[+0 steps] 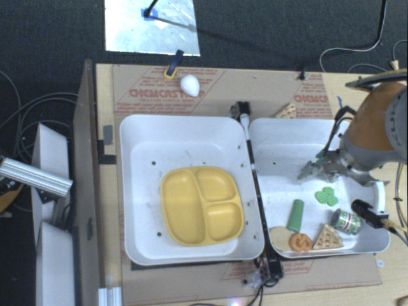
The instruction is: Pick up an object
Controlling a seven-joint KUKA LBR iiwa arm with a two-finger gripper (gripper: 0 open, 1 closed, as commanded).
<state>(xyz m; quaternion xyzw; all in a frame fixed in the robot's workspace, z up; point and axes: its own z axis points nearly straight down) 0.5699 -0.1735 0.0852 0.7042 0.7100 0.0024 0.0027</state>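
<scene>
Hovering: my gripper [313, 170], grip impossible to tell.
Left bin [137, 171]: yellow tray [201, 204].
Right bin [280, 145]: green cylinder [295, 215], broccoli [327, 196], can [347, 221], pizza slice [327, 238].

Even, diffuse overhead lighting; the two white bins [191, 132] appear bright without clipping. Soft, short shadows lie beside the yellow tray [203, 206] and beneath the arm [376, 129]. A metallic sheet [152, 16] at top shows patchy glare. The surrounding dark floor [44, 37] is dim. Focus is moderately soft, with fine detail slightly grainy.
</scene>
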